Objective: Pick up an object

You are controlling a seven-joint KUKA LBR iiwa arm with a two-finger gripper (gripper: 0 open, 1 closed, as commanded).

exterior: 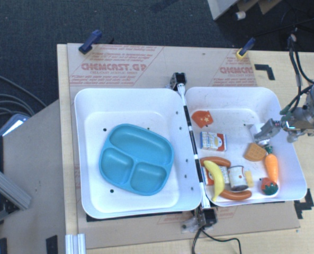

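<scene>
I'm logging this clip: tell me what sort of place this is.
Most likely a robot-manipulation lab bench, not a kitchen: two white bins clamped to a board, toy food such as a banana and carrot, a blue divided tray, and a gripper reaching in.

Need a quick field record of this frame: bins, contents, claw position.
left bin: holds a blue divided tray
right bin: holds toy food
items: banana, carrot, red carton, small white packet, can, two sausages, bread piece, tomato
claw: over right bin's right side, just above the bread piece
claw state: cannot tell
</scene>
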